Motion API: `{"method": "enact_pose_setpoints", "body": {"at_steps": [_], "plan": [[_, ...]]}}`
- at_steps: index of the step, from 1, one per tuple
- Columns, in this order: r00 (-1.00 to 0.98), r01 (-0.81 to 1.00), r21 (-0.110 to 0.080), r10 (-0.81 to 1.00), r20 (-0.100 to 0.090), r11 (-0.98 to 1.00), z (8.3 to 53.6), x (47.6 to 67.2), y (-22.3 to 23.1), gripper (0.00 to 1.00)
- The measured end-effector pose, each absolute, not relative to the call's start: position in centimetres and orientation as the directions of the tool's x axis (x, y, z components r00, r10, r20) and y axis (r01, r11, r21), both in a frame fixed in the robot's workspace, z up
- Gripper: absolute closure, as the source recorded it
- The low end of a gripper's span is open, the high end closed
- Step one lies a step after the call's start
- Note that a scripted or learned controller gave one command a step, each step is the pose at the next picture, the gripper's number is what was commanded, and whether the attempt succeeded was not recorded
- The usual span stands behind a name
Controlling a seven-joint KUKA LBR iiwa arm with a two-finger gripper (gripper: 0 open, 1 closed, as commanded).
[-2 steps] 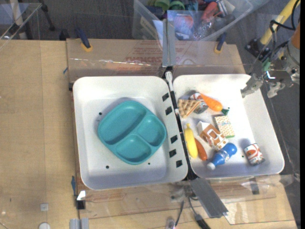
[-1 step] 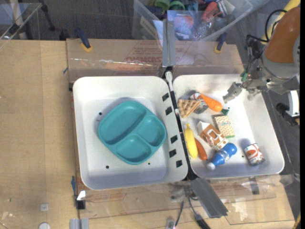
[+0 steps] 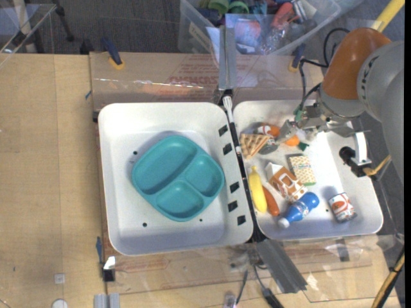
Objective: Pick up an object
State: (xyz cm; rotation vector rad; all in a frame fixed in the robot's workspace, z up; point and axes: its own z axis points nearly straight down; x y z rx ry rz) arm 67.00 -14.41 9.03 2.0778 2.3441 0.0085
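- Counter (image 3: 45,172): pale wood-grain surface, flat, carrying two shallow white bins side by side.
- Left bin (image 3: 115,230): smooth white plastic, rounded corners; holds one teal plate (image 3: 178,176), matte, rounded, split into three compartments, lying flat near the bin's middle.
- Right bin (image 3: 366,226): same white plastic, holding a scatter of small items.
- Small can (image 3: 341,206): cylindrical, white with orange-red label, on its side at the near right of the right bin.
- Blue bottle (image 3: 299,209): glossy blue body, white cap end, lying slantwise at the near middle.
- Yellow banana (image 3: 257,192): smooth, elongated, along the left wall, with an orange-red carrot-like piece (image 3: 271,202) just beside it.
- Patterned boxes: one orange and white (image 3: 288,183), one with green and orange checks (image 3: 302,169), flat, touching each other at the bin's middle.
- Waffle-textured wedge (image 3: 253,144): tan, criss-crossed, far left of the right bin.
- Claw (image 3: 307,122): dark metal, low over the far part of the right bin, among a small orange and green piece (image 3: 293,141); whether it is open or closed cannot be told. The boxes, bottle and can lie nearer than it, apart from it.
- Arm (image 3: 379,76): grey casing with an orange band, entering from the right.
- Clear tub (image 3: 257,11): translucent plastic, far beyond the bins, full of mixed coloured objects.
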Motion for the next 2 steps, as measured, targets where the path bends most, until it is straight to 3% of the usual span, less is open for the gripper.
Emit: {"method": "enact_pose_setpoints", "body": {"at_steps": [1,2], "plan": [[-0.122,0.992,0.012,0.992,-0.007,0.122,10.1,67.1,-14.5,1.0],[-0.131,0.991,0.002,0.991,0.0,0.131,19.5,66.8,-10.8,1.0]]}}
